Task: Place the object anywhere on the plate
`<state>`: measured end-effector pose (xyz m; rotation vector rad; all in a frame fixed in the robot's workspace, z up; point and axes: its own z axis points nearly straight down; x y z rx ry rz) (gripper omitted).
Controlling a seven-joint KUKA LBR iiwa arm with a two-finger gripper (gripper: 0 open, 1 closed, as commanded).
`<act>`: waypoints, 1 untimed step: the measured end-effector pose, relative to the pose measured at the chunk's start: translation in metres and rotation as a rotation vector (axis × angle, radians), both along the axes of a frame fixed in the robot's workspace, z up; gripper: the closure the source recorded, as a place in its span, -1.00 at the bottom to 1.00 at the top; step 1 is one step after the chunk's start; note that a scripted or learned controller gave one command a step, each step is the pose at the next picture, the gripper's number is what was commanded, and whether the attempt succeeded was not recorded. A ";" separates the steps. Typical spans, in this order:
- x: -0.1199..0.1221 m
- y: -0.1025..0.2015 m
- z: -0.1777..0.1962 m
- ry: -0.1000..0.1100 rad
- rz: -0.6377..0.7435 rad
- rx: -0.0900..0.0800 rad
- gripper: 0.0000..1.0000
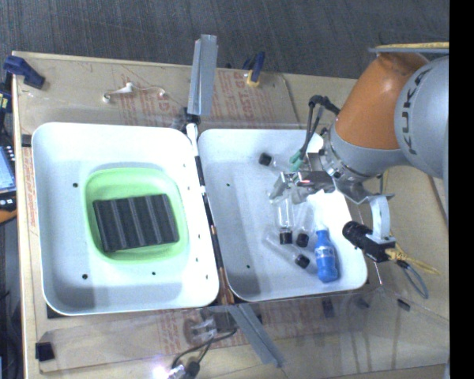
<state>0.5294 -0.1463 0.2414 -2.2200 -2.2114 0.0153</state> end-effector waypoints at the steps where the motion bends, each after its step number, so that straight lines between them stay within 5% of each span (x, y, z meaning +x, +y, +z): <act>1: 0.000 0.000 0.000 0.000 0.000 0.000 -1.00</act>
